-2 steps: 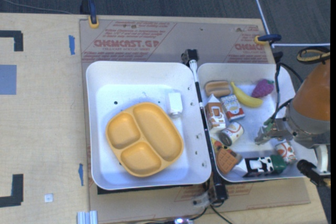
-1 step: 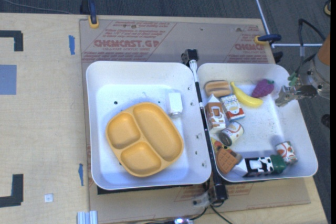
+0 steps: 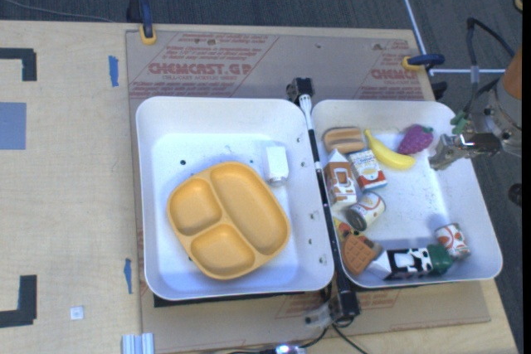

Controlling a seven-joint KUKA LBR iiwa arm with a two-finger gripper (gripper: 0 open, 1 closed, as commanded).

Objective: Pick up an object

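The gripper (image 3: 449, 149) hung at the right rim of the right bin (image 3: 415, 199), to the right of the banana (image 3: 388, 153) and at about its level. Whether it was spread or pressed together could not be told, and nothing showed in its grasp. The arm (image 3: 516, 79) entered from the right, above and right of the banana.

The things to pick all lay in the right bin, none of them lifted. The banana lay slanted in the upper part of that bin. Purple grapes (image 3: 415, 138) sat just right of the banana, between it and the gripper. A hot dog (image 3: 343, 137) lay just left of the banana. A red and white carton (image 3: 366, 170) stood just below and left of the banana, with a brown carton (image 3: 339, 182) further left. A can (image 3: 365, 211) lay below the banana, and a waffle (image 3: 357, 253) lay lower still. A black and white cow (image 3: 408, 259) lay well below the banana by the bin's lower rim. A small can (image 3: 452, 239) sat below and right of the banana.

Well to the left of the banana, the left bin (image 3: 143, 178) held a yellow plate (image 3: 228, 218) with three compartments. A white block (image 3: 277, 162) sat between that plate and the banana, touching the plate's upper right edge.
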